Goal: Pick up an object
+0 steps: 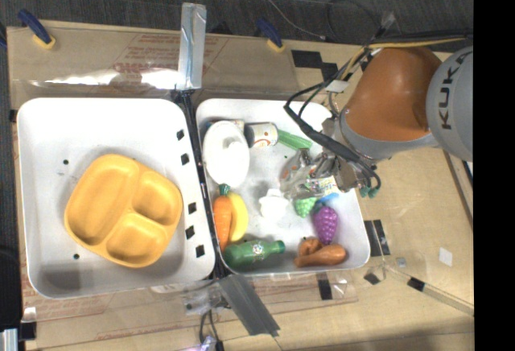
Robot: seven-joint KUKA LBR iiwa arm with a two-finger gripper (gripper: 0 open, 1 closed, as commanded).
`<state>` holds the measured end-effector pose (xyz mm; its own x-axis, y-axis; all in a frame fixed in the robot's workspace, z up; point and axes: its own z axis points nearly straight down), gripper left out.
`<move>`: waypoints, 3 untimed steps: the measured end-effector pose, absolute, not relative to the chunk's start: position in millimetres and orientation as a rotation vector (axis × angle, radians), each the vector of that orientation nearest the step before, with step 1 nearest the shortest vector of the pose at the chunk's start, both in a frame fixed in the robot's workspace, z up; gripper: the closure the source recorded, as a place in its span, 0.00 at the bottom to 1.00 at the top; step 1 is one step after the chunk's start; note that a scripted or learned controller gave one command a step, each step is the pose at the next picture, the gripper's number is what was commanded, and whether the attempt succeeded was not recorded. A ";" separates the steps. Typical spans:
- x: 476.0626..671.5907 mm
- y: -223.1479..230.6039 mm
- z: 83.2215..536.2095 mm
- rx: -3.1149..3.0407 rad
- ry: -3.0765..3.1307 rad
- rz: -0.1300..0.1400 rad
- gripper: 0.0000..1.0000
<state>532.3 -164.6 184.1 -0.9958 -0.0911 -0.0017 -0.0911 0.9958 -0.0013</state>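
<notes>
Two white bins sit side by side on the worktop (451, 261). The left bin (40, 132) holds a yellow plate w/ three sections (122, 208), mid-left of the frame.

The right bin (358, 249) is full of toy food. A white bowl (226, 150) is at its upper left, w/ a small can (261, 134) just beside it. Lower down, a carrot (222, 217) and a banana (238, 216) lie touching. A green bottle (256, 252) lies along the bottom edge, and a brown toy (321, 253) lies right of it. Purple grapes (325, 222) sit just above that brown toy. A small white thing (273, 205) is near the middle.

The arm comes in from the right of the frame. Big letters "KU" show on its grey part (455, 104), top right; rest is cut off. The gripper (310, 176) is down in the right bin, above the grapes & next to a green piece (305, 204). Can't tell if the jaws are open or closed; it's too messy there w/ cables.
</notes>
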 end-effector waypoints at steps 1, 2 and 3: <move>489.1 -210.9 148.7 0.307 3.126 -0.001 1.00; 502.6 -156.3 179.4 0.894 3.007 0.001 1.00; 477.2 -121.8 141.0 1.111 2.939 0.001 1.00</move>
